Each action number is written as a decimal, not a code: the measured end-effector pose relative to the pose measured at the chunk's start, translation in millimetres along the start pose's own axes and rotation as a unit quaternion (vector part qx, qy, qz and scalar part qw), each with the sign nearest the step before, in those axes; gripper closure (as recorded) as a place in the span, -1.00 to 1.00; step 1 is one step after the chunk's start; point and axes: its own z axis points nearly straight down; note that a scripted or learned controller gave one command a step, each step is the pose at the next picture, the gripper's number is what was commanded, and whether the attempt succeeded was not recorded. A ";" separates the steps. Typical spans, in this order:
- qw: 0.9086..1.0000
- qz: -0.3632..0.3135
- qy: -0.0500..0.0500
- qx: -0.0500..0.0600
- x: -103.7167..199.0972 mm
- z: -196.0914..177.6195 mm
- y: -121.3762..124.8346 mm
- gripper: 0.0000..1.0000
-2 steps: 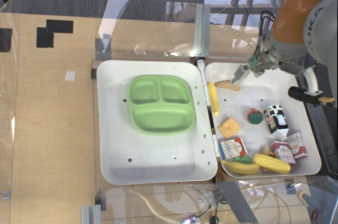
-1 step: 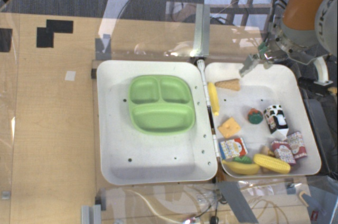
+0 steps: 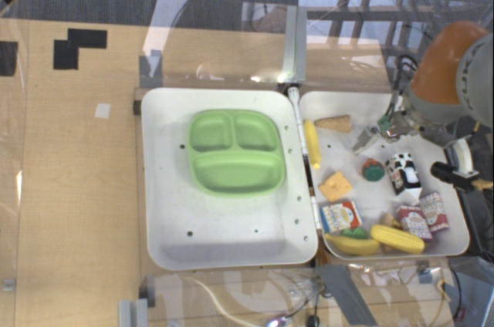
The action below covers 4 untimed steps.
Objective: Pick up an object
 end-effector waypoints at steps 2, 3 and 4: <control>0.997 0.080 0.001 0.001 -32.6 0.7 -11.7 -1.00; 0.991 0.137 0.001 0.002 -40.6 -36.2 8.5 -1.00; 0.997 0.075 0.001 0.003 -25.1 -2.8 -42.8 -1.00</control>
